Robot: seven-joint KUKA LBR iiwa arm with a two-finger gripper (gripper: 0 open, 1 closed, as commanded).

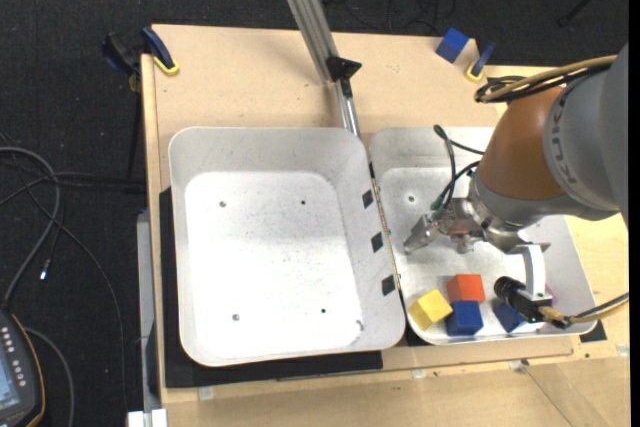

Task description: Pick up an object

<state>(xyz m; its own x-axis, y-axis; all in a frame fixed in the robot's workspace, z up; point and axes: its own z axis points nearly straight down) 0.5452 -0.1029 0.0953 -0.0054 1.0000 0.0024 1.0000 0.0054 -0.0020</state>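
Observation:
Several small blocks lie in the right bin (pixel 400 150) near its front edge: a yellow block (pixel 430 308), an orange block (pixel 465 288), a blue block (pixel 464 317) and a second blue block (pixel 506 317) partly behind a black cable end. My gripper (pixel 421 235) hangs low over the middle of this bin, up and to the left of the blocks and apart from them. I see nothing in it.
The left bin (pixel 190 155) is larger and butts against the right one. A blue block (pixel 453 43) rests on the bench behind the bins. A grey pole (pixel 305 0) slants in from the top. Clamps sit at the bench's back corners.

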